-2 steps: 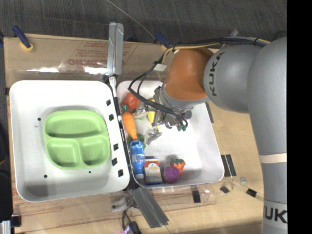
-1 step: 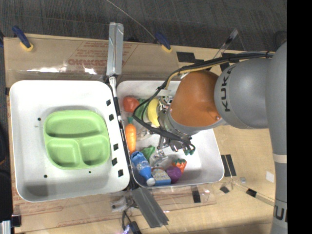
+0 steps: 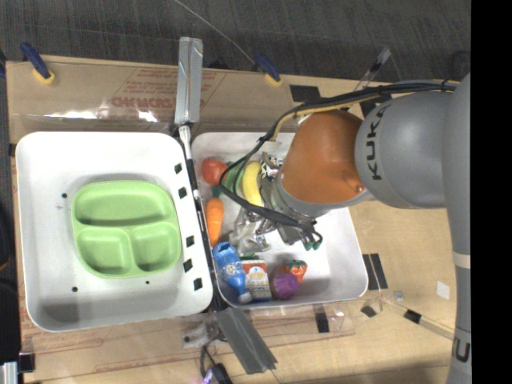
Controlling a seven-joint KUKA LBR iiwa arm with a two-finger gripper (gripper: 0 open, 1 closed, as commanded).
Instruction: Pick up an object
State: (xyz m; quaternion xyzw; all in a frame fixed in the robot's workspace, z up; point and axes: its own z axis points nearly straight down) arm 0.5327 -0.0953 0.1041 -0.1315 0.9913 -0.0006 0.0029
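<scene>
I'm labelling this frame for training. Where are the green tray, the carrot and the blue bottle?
green tray (image 3: 124,206): camera view, bare upper compartment.
carrot (image 3: 214,218): camera view, middle of its orange body.
blue bottle (image 3: 230,269): camera view, middle of its body.

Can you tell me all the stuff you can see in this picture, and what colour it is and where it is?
bins: two, white, side by side on the bench
divided plate: one, light green, in the left bin
carrot: one, orange, left side of the right bin
tomato: one, red-orange, upper left of the right bin
banana: one, yellow, near the top of the right bin, beside the arm
bottle: one, blue, lower left of the right bin
small carton: one, white and red, front of the right bin
purple toy: one, purple, front of the right bin
clamps: two, blue and yellow, back edge of the bench
arm: one, grey with an orange band, reaching over the right bin
gripper: one, silver, low in the right bin
</scene>
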